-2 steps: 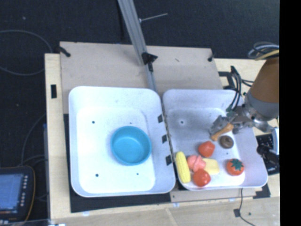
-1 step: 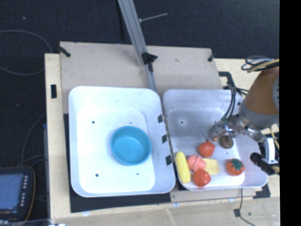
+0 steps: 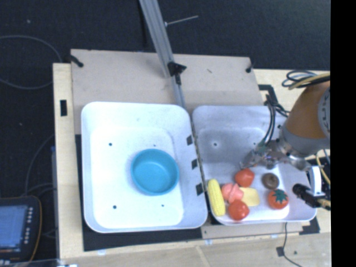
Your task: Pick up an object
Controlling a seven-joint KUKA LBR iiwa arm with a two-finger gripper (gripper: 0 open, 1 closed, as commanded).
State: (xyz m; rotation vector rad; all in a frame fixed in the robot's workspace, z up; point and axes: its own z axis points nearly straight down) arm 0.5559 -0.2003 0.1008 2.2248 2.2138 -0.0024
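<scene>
My gripper (image 3: pixel 257 159) hangs low over the right bin (image 3: pixel 233 121), just above and slightly to one side of a red tomato (image 3: pixel 244 177), which serves here as the marker for everything else. At this distance the metal parts blur together, so I cannot tell how wide my gripper stands, and nothing can be seen held in it.

The things I might pick up crowd the near end of that bin. Just beside the tomato toward the arm sits a small brown piece (image 3: pixel 271 180); below it and farther that way, a second red tomato with a green top (image 3: pixel 278 198). Directly below the marker lie a pink piece (image 3: pixel 231 192) touching a yellow piece (image 3: pixel 250 196), with another red fruit (image 3: pixel 238 209) beneath them. A corn cob (image 3: pixel 216 197) lies away from the arm, along the bin's wall. Well apart, in the left bin (image 3: pixel 111 115), stands a blue bowl (image 3: pixel 155 171).

The risks, as I judge them: the tomato is round and smooth, so an off-centre close could squirt it sideways into its neighbours. The pile is tight, so a descent could land on two things at once or nudge the brown piece away. A close on nothing is also quite possible from here.
</scene>
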